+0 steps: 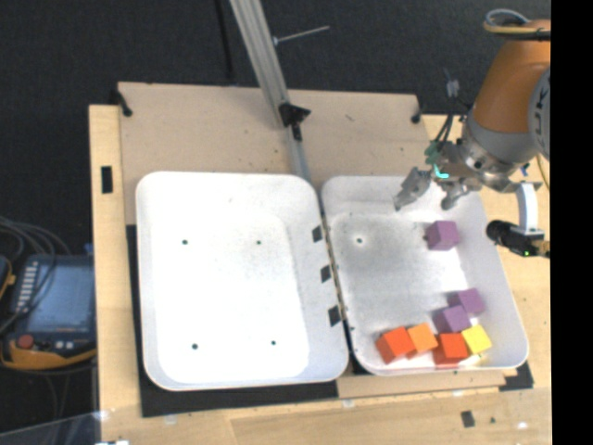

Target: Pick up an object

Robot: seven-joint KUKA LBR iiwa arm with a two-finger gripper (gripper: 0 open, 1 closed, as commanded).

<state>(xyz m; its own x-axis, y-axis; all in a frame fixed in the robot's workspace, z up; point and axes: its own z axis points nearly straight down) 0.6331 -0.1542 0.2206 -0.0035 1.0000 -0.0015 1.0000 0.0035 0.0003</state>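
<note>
Bench, two white bins | gripper (430, 193) over right bin (371, 276), fingers spread, nothing between | lone purple cube (442, 235) near, at its 5 o'clock | advice: centre above cube, descend straight, close squarely across flat faces.

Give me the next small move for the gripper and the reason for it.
Probably lower toward the lone purple cube. The gripper hovers open at the right bin's far end with nothing between its fingers, and that cube lies apart from the crowded cluster.
</note>
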